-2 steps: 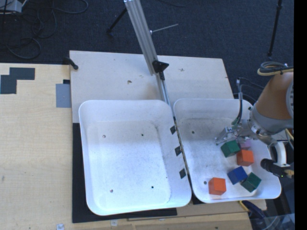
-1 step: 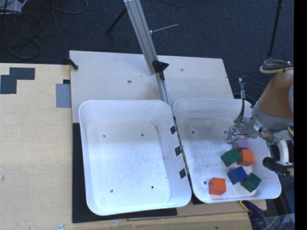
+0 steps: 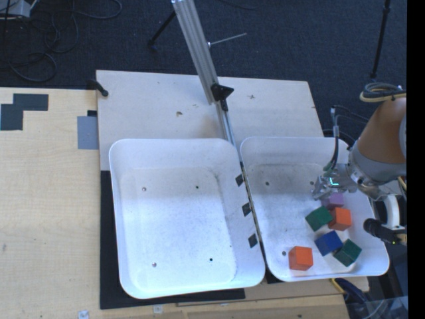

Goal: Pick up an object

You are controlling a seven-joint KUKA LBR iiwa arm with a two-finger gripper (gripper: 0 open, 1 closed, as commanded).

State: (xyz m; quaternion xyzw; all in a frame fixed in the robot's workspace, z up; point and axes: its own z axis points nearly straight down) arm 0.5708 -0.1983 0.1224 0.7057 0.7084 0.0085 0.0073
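Blocks (image 3: 330,228) were clustered in the right bin (image 3: 279,171); the gripper (image 3: 330,186) was lowered over them, grip state unclear, grasp pending.

The arm (image 3: 385,135) enters from the right edge, its orange band high and its grey wrist sloping down and leftward. The gripper (image 3: 329,188) hangs low at the wrist's left end, pointing downward; whether it is parted or closed cannot be made out.
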